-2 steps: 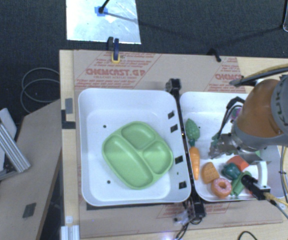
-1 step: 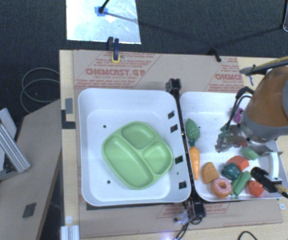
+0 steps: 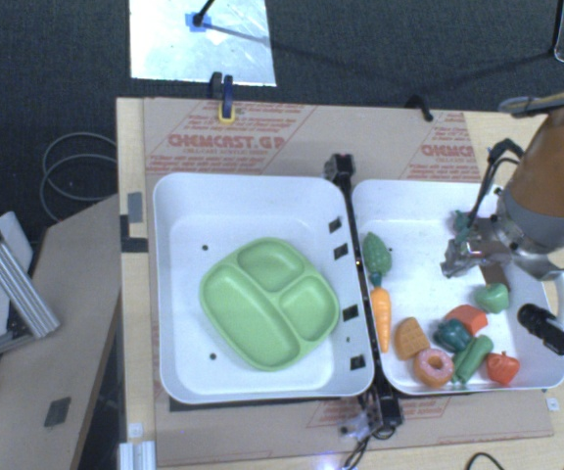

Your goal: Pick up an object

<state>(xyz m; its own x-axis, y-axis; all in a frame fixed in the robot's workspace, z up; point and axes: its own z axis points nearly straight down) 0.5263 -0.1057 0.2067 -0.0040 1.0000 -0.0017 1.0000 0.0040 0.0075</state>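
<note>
The right bin (image 3: 414, 225) holds several toy foods. A green broccoli (image 3: 375, 256) and an orange carrot (image 3: 381, 316) lie along its left wall. Near the front lie an orange piece (image 3: 410, 338), a donut (image 3: 433, 366), a green cucumber (image 3: 471, 357), a dark green pepper (image 3: 450, 335), a red piece (image 3: 468, 316) and a red pepper (image 3: 502, 366). A light green piece (image 3: 493, 297) lies just below my gripper (image 3: 460, 260), which hangs low over the right half of this bin. Nothing is visibly held.
The left bin (image 3: 179, 213) carries a green divided plate (image 3: 267, 302). My arm (image 3: 556, 179) covers the right bin's far right corner. A black clip (image 3: 341, 167) sits where the bins meet at the back.
</note>
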